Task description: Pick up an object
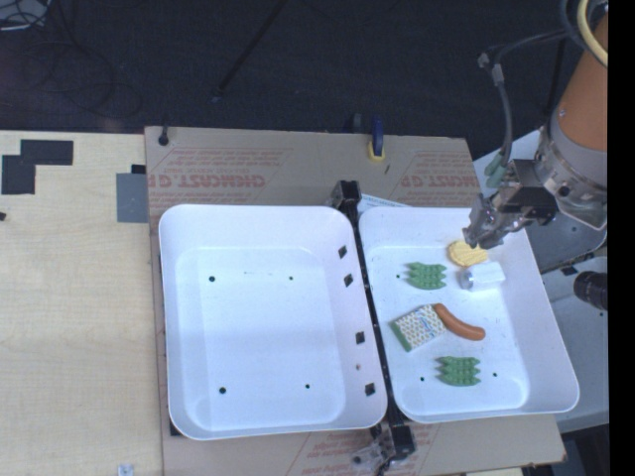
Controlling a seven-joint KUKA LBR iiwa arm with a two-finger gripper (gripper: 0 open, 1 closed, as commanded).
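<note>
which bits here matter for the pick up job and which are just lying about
For the job:
claw, low over the right bin
yellow piece just under the claw
two green pieces
orange sausage
small patterned box
small white block

Just lying about:
left bin
cardboard sheet
blue and yellow clamp

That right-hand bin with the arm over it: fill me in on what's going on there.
A grey KUKA arm reaches in from the right, its gripper low over the far edge of the right bin, just above a pale yellow piece. Nothing is visibly between its fingers yet. Also lying in that bin: two green toy pieces, an orange sausage-shaped toy, a small patterned packet and a small white block. The left bin sits alongside.
</note>
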